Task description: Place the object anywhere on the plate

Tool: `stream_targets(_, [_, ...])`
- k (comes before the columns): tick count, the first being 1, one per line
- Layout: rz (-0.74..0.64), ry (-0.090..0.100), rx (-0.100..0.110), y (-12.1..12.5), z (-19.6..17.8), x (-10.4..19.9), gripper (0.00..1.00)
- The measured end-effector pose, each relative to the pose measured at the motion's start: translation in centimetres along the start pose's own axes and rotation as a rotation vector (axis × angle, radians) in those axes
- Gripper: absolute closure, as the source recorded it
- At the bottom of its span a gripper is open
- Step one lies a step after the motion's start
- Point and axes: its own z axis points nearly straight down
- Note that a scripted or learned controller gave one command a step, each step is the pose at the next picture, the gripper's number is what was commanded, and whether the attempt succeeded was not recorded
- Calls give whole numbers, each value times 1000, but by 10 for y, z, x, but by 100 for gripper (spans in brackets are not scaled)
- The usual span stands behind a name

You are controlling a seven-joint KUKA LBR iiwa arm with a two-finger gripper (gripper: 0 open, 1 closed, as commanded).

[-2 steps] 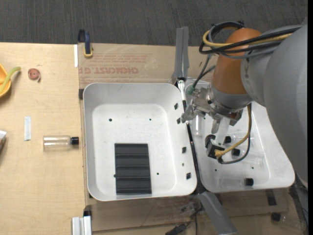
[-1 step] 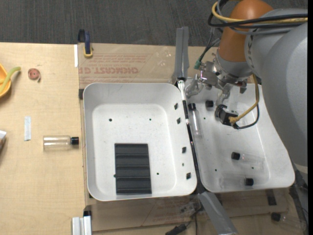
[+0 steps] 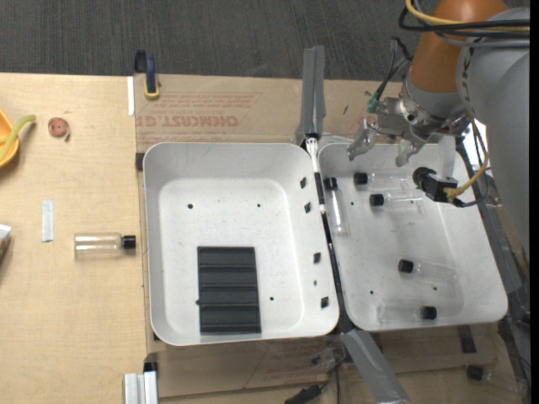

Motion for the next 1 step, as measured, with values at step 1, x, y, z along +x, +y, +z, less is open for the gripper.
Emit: stream_targets(1, [-162, 0, -3, 11, -53, -76, 0])
